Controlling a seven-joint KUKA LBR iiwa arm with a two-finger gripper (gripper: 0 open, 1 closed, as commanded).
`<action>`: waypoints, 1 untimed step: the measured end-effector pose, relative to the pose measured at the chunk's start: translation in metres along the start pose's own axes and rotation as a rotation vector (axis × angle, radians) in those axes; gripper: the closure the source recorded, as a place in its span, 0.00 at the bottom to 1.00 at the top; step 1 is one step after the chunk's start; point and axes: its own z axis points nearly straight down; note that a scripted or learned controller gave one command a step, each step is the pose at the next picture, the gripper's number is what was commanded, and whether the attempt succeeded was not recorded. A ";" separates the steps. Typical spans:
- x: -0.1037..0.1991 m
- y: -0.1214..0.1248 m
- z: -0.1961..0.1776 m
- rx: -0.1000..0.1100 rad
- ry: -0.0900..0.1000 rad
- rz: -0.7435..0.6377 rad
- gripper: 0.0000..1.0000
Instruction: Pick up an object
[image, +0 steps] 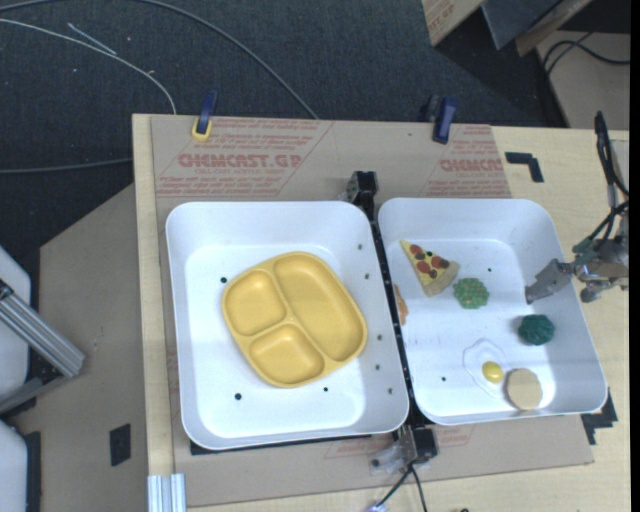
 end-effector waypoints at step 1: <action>0.000 0.000 -0.001 -0.002 0.000 0.000 0.00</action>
